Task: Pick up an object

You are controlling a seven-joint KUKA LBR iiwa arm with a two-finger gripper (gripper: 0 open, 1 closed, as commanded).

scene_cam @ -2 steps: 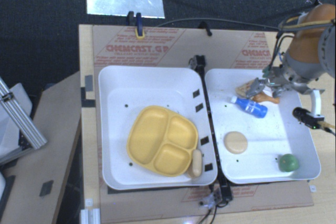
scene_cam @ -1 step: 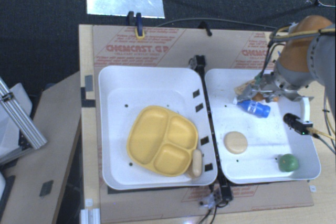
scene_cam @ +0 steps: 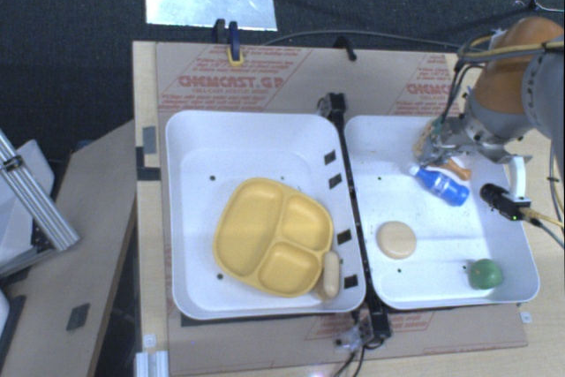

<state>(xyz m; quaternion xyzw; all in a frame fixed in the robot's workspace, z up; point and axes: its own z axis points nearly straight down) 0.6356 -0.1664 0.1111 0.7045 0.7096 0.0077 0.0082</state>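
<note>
step: reaching | gripper (scene_cam: 439, 147) just above blue bottle (scene_cam: 442, 185), grip state can't tell (wrist blocks it) | next: descend squarely onto bottle

You see a yellow divided tray (scene_cam: 272, 236) in the white left bin (scene_cam: 190, 181). In the white right bin (scene_cam: 508, 278), a blue bottle (scene_cam: 444, 186) with a white label lies just below the gripper (scene_cam: 434, 150); farther down are a beige disc (scene_cam: 396, 239) and a green ball (scene_cam: 484, 273). The arm (scene_cam: 521, 84) is grey and orange.
</note>
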